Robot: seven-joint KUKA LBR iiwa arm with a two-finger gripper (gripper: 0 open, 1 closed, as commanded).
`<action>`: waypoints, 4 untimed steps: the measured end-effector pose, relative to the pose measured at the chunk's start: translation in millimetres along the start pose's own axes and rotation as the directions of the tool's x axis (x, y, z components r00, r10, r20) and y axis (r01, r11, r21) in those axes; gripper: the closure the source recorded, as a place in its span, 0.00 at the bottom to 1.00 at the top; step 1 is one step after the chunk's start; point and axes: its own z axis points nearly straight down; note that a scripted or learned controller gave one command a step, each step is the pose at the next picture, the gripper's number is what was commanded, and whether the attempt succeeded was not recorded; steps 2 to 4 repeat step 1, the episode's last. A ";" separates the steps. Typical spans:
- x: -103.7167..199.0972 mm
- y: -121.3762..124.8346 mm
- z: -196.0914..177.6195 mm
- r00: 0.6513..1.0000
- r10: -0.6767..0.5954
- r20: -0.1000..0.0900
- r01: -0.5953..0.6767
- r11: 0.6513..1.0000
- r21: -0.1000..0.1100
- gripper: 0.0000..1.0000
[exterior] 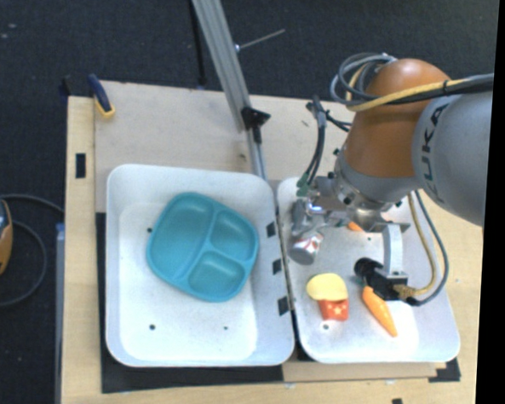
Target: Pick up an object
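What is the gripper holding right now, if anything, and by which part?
Cannot be told: the gripper is at the left side of the right bin, its tip unclear. The yellow-and-red toy and orange carrot lie apart from it.

Two white bins on one bench [159,127]: one on the view's left [185,334], one on the view's right [428,331]. In the left bin, one blue plate [203,247], divided in three compartments. In the right bin, two small things: one yellow and red toy [329,296] and one orange carrot [381,311]. One grey arm [394,120] with one gripper [306,236]. One metal rail [223,58]. One blue clamp [101,96] at the bench corner.
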 end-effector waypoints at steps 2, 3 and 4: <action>50.5 -20.2 16.3 1.000 -0.002 -0.001 0.002 1.000 0.000 1.00; 50.5 -20.2 16.3 1.000 -0.002 -0.001 0.002 1.000 0.000 1.00; 50.5 -20.2 16.3 1.000 -0.002 -0.001 0.002 1.000 0.000 1.00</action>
